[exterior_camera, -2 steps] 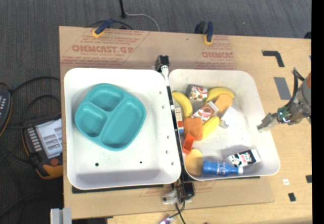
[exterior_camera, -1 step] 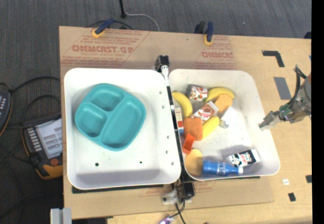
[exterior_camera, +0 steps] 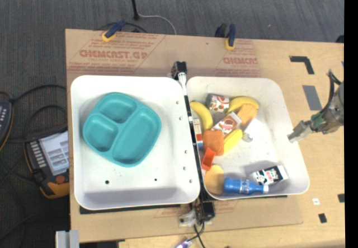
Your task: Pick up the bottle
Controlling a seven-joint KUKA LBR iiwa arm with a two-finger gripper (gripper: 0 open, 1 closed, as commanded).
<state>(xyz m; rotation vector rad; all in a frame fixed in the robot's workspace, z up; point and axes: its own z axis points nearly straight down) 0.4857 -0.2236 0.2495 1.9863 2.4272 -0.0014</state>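
A blue bottle (exterior_camera: 241, 186) lies on its side near the front wall of the right bin (exterior_camera: 282, 124), between a peach-coloured piece (exterior_camera: 213, 174) and a small black-and-white carton (exterior_camera: 269, 176). My gripper (exterior_camera: 299, 131) hangs at the right bin's right rim, well up and to the right of the bottle and apart from it. Nothing shows in its grasp. Most of the arm is cut off by the view's right side.
The right bin also holds two bananas (exterior_camera: 201, 114) (exterior_camera: 245, 102), small printed cartons (exterior_camera: 226, 125), an orange fruit (exterior_camera: 212, 140) and a red piece (exterior_camera: 208, 158). A teal divided plate (exterior_camera: 122, 128) lies in the left bin (exterior_camera: 84, 185). Clamps sit at the bench's far edge.
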